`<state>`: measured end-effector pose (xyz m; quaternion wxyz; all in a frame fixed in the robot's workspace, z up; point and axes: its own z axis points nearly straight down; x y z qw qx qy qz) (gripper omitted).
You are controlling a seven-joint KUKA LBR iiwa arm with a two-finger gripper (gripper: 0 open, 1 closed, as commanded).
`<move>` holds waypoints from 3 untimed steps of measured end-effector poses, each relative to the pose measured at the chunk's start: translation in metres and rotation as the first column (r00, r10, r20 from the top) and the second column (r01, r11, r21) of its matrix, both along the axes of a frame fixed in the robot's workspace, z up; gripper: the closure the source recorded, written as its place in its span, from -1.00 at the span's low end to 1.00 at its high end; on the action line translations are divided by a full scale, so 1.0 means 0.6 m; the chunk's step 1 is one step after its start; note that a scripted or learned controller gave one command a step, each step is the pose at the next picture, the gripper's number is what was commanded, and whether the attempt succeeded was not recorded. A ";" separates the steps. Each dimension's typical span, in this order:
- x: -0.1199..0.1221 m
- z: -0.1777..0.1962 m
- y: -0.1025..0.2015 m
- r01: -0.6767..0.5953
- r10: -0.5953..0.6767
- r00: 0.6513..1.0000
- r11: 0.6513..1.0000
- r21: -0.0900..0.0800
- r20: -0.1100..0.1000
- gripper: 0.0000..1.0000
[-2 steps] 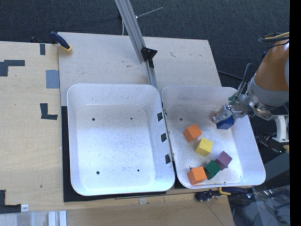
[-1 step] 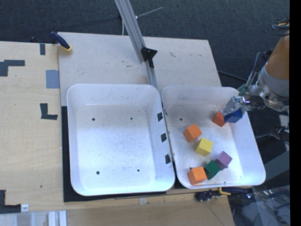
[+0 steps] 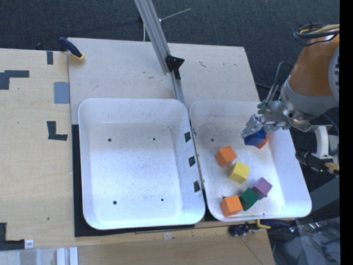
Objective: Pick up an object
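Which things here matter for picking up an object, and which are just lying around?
For the job:
gripper, with a blue block at its tip
orange block
yellow block
purple block
green block
second orange block
right bin holding them

Lying about:
left bin
blue and yellow clamp
metal rail

A pale wooden bench (image 3: pixel 127 76) fills the frame's middle and left. On it, two shallow white plastic bins (image 3: pixel 135 106) (image 3: pixel 292 195) sit touching, side by side.
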<state>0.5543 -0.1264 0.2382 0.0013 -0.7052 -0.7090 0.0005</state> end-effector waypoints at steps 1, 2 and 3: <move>-0.003 -0.020 0.093 -0.001 0.001 1.000 1.000 0.000 -0.001 1.00; -0.012 -0.032 0.188 -0.001 0.001 1.000 1.000 0.001 -0.002 1.00; -0.005 -0.015 0.288 -0.003 0.003 1.000 1.000 0.001 0.001 1.00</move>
